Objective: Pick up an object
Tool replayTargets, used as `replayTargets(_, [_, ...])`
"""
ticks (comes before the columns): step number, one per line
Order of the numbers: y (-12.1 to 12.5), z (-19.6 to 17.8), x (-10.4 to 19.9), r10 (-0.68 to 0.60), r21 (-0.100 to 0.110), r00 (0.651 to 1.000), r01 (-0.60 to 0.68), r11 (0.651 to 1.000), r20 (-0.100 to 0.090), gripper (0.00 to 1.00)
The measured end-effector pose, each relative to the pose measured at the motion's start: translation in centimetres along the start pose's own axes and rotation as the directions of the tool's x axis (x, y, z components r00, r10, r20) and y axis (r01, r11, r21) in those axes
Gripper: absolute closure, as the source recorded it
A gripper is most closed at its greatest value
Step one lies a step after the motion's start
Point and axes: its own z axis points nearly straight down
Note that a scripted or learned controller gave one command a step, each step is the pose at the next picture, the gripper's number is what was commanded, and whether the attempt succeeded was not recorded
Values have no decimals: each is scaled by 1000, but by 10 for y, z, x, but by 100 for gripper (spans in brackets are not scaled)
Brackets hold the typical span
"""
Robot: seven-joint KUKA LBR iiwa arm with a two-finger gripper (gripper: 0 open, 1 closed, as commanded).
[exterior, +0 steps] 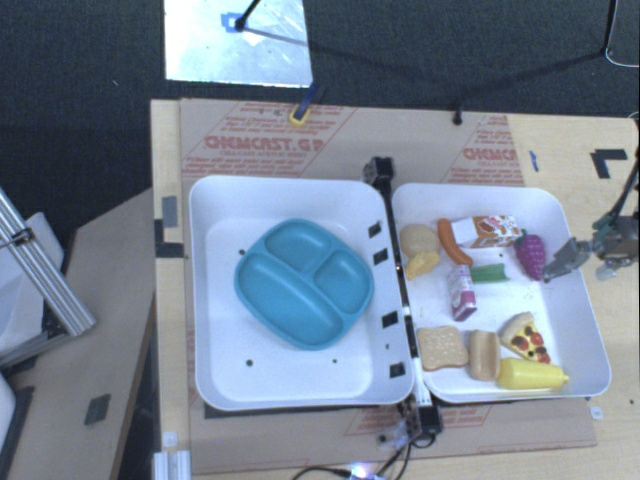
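Note:
The right white bin (590, 333) holds several toy foods. Among them are an orange-and-white carton (485, 231), purple grapes (531, 255), a sausage (453, 243), a small pink carton (461, 293), a pizza slice (524, 336), a toast slice (441, 347) and a yellow piece (530, 374). My gripper (577, 256) hangs over the bin's right rim, just right of the grapes and apart from them. Nothing can be seen held in it.
The left white bin (215, 268) holds a blue divided plate (303, 282). Black clips run along the wall between the two bins (392, 278). A shiny metal sheet (237, 26) lies on the dark floor behind the bench. A grey frame (35, 278) stands at the far left.

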Motion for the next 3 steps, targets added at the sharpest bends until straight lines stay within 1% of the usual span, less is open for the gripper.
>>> replayTargets(1, [2,-5,0,-3,-10,1000,3,1000,3,0])
replayTargets(2, [-2,44,-8,-1,-6,1000,1,1000,2,0])
replayTargets(3, [-4,100,2,-2,-4,1000,2,1000,0,0])
